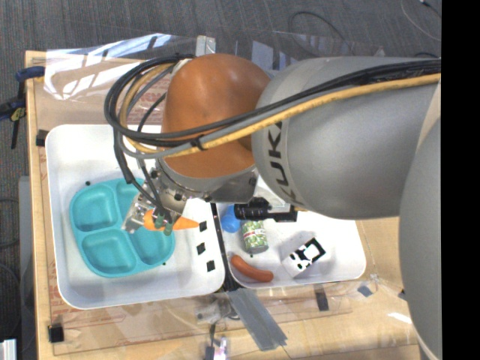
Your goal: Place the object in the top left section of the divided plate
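Note:
A teal divided plate (84,237) lies in the left white bin (64,276). My gripper (150,220) hangs over the plate's right edge, under the orange wrist band. It is shut on an orange toy carrot (182,222). The carrot lies sideways between the fingers, its pointed tip sticking out to the right over the bin floor and a bit of green showing at the fingers. The plate's top left section (93,208) lies to the left of the gripper, with nothing in it. The arm hides the plate's upper right part.
The right bin (341,272) holds a small bottle with a blue cap (253,235), a reddish sausage (251,268) and a white block with black marks (304,253). The arm's large grey body covers the back of both bins.

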`<state>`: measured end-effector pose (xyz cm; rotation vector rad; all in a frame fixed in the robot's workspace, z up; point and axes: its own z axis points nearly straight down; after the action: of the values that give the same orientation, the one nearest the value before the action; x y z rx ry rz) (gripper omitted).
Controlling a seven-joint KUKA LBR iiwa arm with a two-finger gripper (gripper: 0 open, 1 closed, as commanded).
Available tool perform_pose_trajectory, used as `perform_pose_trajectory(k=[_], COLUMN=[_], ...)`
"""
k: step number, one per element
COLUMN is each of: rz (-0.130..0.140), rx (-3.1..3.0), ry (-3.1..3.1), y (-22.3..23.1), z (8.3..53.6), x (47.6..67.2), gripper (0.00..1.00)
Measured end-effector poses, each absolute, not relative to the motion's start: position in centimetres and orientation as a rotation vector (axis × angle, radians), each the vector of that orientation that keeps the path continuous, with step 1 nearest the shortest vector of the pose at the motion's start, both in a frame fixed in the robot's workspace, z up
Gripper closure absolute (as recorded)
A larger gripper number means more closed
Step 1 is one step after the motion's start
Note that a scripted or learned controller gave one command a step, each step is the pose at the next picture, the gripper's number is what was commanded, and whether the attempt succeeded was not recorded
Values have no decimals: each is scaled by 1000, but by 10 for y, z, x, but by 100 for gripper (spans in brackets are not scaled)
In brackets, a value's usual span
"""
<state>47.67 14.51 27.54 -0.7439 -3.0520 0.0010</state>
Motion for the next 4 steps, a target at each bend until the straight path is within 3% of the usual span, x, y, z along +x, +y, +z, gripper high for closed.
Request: perform_pose_trajectory(k=[1,2,3,4], rz=[4,5,-1,2], rx=[-670,-664,-617,-286], ry=[-3067,-3068,-3082,-3127], y=[164,164,162,98], z=[216,226,308,211], x=[495,495,477,477], gripper=[100,100,100,100])
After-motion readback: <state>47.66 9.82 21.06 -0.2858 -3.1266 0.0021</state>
